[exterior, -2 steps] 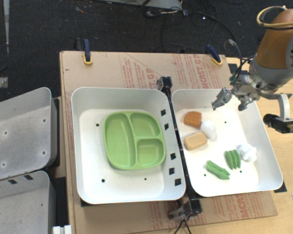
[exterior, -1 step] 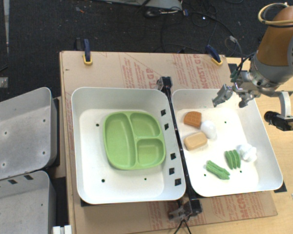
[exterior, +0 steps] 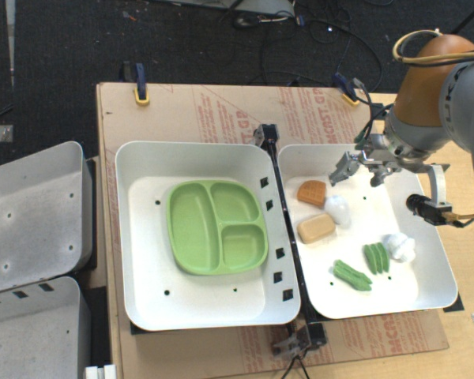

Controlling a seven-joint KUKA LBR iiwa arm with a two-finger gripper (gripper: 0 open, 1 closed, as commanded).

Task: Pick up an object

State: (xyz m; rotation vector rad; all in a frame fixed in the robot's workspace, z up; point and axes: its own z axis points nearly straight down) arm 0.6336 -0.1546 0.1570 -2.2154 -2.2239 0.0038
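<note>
The right bin [exterior: 426, 287] holds several small items: an orange-brown bread piece [exterior: 311, 193], a tan bread roll [exterior: 316, 228], a white lump [exterior: 336, 209] between them, a green bean pod [exterior: 351, 275], a striped green vegetable [exterior: 376, 257] and a white piece [exterior: 400, 247] beside it. My gripper [exterior: 359, 170] hangs above the bin's far part, right of the orange-brown bread piece, its fingers spread open with nothing between them. The arm comes in from the upper right.
The left bin [exterior: 142, 290] holds a green divided plate [exterior: 218, 227]. A black divider [exterior: 283, 227] runs between the bins. White trays [exterior: 31, 212] lie off the bench at the left. Clamps [exterior: 141, 87] sit at the cardboard's far edge.
</note>
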